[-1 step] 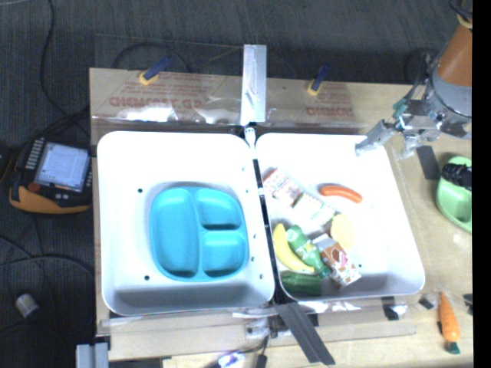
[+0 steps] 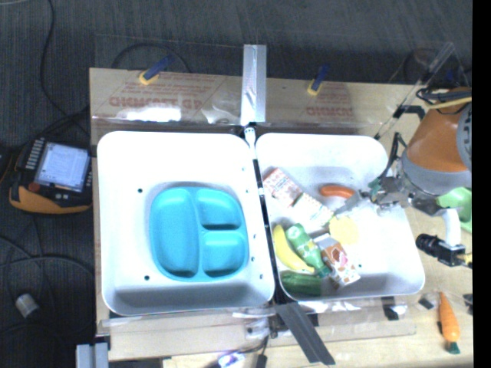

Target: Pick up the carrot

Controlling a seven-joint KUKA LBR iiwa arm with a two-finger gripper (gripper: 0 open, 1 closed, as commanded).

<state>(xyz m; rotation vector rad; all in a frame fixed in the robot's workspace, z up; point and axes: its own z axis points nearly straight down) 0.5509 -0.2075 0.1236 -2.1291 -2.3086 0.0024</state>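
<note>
Carrot [image 2: 336,192] lies in the right bin [image 2: 399,271], centre-right of the frame, on bare white floor near the bin's upper part. You can see the claw [image 2: 360,196] just to its right, low over the bin, with a thin finger slanting down-left below the carrot; whether the claw is apart or together you cannot tell at this size, and nothing shows between its tips. The grey arm [image 2: 430,159] with its orange band enters from the right edge. Below the carrot sits a clutter: a banana [image 2: 285,249], a green bottle [image 2: 303,241], small cartons and a yellow disc [image 2: 344,229]. The left bin [image 2: 123,175] holds a blue divided tray [image 2: 199,232]. Both bins rest on a pale wooden tabletop [image 2: 184,90], over dark carpet [image 2: 69,29] crossed by cables.
</note>
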